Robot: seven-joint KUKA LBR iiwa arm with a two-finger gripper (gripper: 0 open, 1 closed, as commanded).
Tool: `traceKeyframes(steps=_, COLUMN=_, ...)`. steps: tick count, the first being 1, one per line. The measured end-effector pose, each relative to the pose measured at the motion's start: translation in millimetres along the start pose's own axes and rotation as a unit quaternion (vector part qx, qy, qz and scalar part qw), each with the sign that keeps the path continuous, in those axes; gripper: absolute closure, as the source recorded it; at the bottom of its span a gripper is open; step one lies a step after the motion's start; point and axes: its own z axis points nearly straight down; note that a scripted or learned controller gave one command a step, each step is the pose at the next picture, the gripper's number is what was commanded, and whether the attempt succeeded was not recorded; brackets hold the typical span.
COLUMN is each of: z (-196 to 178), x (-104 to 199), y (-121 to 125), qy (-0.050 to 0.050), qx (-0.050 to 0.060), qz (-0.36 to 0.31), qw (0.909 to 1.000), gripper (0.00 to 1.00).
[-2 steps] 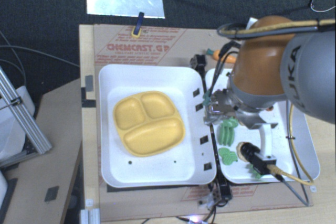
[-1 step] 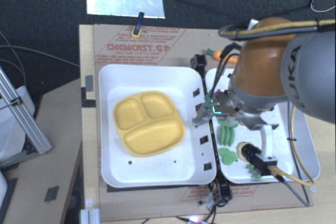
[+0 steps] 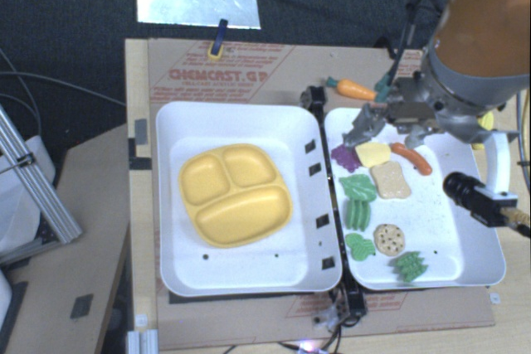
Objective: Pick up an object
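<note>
- The hand (image 3: 390, 122) hangs over the far edge of the right bin (image 3: 481, 261), just above a yellow cheese slice (image 3: 373, 153) and a purple bunch of grapes (image 3: 344, 157). I cannot tell whether it is open or closed, and nothing shows gripped in it.
- The likely things to pick lie beneath it in that bin: a sausage (image 3: 412, 158), a slice of bread (image 3: 390, 180), green beans (image 3: 358, 211), a cookie (image 3: 388, 239) and two leafy green pieces near the bin's near edge.
- The toy food sits loosely spread, probably so that one piece can be taken without catching its neighbours, though cheese, grapes and bread lie close together.
- A carrot (image 3: 353, 89) rests outside the bin on the tabletop (image 3: 249, 75), by the bins' far edge.
- The left bin (image 3: 170, 203) holds a yellow divided tray (image 3: 236, 193), lying flat in its middle.
</note>
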Motion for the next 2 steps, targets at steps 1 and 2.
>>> traceKeyframes(steps=1, z=-67, x=78, y=0, qy=0.001, qx=0.005, qz=-0.004, qw=1.0000, gripper=0.00)
traceKeyframes(steps=2, z=59, x=5, y=44, qy=-0.004, qx=0.015, qz=0.005, qw=0.9999, gripper=0.00)
